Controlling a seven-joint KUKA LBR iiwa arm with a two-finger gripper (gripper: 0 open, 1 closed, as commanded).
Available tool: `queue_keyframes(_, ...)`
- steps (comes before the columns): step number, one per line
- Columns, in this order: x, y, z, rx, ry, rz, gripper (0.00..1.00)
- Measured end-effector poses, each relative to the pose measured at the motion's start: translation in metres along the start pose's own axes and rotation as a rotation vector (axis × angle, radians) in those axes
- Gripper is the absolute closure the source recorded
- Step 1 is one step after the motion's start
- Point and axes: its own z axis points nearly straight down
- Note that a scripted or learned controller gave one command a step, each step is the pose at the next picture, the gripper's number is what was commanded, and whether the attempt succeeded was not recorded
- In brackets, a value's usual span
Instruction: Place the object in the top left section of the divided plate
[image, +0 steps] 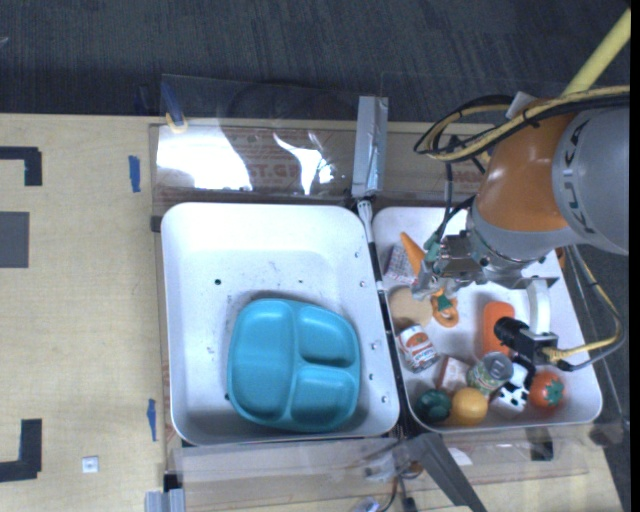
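Observation:
The blue divided plate (293, 365) lies in the lower middle of the left bin (200, 250), with nothing in its sections. My gripper (440, 288) hangs low over the upper left part of the right bin (585, 345), well to the right of the plate. Just under it lies a small orange piece (446, 314), with a beige item (404, 301) to its left. The wrist hides how the gripper stands around them.
The right bin holds several toy foods: an orange carrot (411, 246), a red and white can (418, 349), an orange pepper (494, 322), a tin can (490, 372), a tomato (546, 392), a lemon (468, 405) and a dark green item (434, 404). A rim divides the bins.

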Motion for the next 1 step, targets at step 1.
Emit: queue_keyframes(1,0.078,-0.008,0.004,0.008,-0.003,0.214,1.0)
